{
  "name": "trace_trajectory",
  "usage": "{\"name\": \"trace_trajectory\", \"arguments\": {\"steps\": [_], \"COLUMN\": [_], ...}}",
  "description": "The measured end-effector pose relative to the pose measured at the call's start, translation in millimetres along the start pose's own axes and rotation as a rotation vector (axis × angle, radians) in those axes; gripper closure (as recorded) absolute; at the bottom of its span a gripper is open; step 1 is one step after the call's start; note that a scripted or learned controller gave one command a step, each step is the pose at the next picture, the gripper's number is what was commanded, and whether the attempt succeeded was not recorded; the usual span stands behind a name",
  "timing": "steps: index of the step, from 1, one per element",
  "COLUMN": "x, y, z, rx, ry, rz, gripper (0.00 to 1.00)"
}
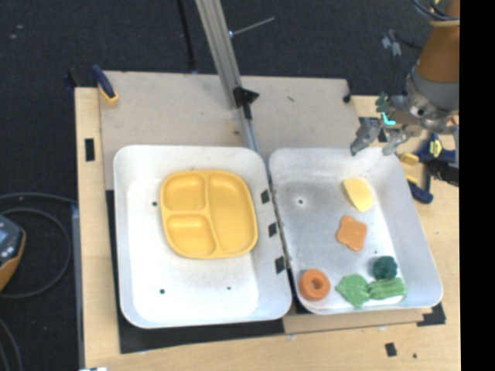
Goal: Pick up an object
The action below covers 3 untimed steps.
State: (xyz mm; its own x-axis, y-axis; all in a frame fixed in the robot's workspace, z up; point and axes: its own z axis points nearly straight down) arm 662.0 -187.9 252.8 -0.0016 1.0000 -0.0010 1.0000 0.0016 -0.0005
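Observation:
The right bin point(309, 176) holds several small objects. A pale yellow piece point(358, 193) lies near its back right, with an orange chunk point(352, 233) just in front of it. Along the front edge sit an orange ring point(315, 284), two light green pieces point(355, 291) point(387, 287) and a dark green lump point(384, 267). My gripper point(377, 142) hangs over the bin's back right corner, above and behind the yellow piece. It is open, with nothing between its fingers.
The left bin point(139, 284) holds a yellow divided tray point(209, 212). A slanted metal post point(224, 52) rises from the bench behind the bins. Blue and yellow clamps point(433, 165) sit at the right edge beside the arm.

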Motion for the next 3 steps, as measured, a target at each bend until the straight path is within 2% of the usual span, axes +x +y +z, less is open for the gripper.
{"name": "trace_trajectory", "arguments": {"steps": [1,3], "x": [0,12], "y": [1,12], "z": [-1,105], "rx": [-0.003,0.001], "ry": [-0.001,0.0], "rz": [0.0,-0.002], "gripper": [0.0,0.0]}}
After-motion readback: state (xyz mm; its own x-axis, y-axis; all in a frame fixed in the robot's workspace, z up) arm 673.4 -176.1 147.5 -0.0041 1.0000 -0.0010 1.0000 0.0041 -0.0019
